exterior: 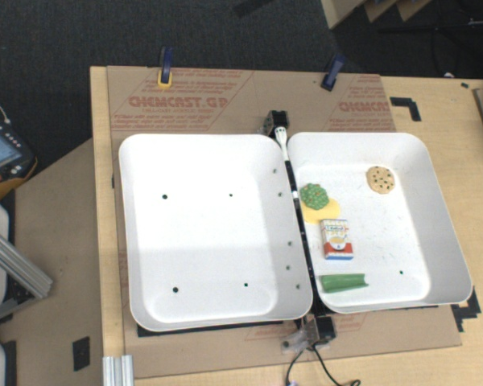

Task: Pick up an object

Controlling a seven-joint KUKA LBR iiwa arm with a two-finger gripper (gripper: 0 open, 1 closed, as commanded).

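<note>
Contents of the right bin (435,215), all in its left half, close to the divider shared with the left bin (201,232): a green bumpy round item (313,194) resting on a yellow piece (322,210) that shows at its lower right; just below these, a small carton (336,240), white with a red band at its lower end, long axis running up and down the frame; below that, near the bin's lower edge, a flat green strip (343,281), long axis running left to right. A round cookie (380,179) sits apart, in the upper middle of the bin.

Any of these could be the pick. The cookie stands clear of neighbours and lies furthest right, the side the arm enters from, so it is judged the easiest reach; the three stacked in a column lie deeper toward the frame's centre.

Tool: open or closed cannot be told here. Arm pose likewise not readable.

Desk (225,95): brown board, clamped at its upper edge.
</note>
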